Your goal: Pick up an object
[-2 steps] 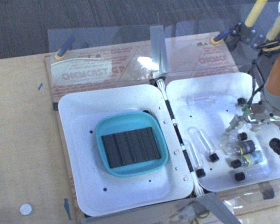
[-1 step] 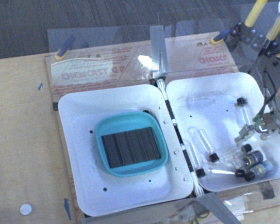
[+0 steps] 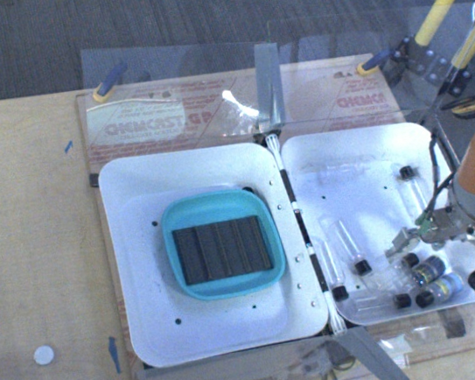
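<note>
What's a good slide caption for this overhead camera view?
Gripper hovers over clear vials in the right bin; a teal tray sits in the left bin.

Robotics lab, plywood bench [image 3: 20, 217], two white bins [image 3: 132, 192], clamped clear acrylic shields [image 3: 171, 97], grey carpet [image 3: 192, 5]

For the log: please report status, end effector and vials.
End effector low over right bin, nothing seen held. Vials clustered just below it, lying flat. Teal tray in left bin, not in the way.
</note>
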Controlling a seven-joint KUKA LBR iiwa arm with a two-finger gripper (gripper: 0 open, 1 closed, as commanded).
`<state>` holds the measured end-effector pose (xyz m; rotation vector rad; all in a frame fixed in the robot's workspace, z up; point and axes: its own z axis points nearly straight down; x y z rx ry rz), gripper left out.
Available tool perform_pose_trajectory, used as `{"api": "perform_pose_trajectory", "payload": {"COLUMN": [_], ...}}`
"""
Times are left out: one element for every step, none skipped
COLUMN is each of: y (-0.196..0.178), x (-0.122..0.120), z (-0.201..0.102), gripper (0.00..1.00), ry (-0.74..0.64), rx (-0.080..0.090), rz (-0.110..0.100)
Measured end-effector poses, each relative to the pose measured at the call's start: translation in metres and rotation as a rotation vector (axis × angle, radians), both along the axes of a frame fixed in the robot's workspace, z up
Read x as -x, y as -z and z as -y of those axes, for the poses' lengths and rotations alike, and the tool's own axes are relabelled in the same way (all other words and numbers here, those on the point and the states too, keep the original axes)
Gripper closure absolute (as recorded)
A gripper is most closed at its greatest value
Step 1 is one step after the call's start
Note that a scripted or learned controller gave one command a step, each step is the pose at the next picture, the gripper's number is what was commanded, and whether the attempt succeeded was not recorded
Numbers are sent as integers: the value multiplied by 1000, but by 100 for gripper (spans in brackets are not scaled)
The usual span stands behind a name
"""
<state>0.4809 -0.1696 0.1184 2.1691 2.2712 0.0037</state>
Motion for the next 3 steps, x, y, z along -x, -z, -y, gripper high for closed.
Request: {"api": "perform_pose_trajectory", "payload": {"y": [-75, 19, 3], "x": [-95, -105, -65], "z": [14, 41, 3], "gripper": [0, 0, 0], "ry": [124, 70, -36], "rx": [3, -7, 0], "rz": [-1, 1, -3]}}
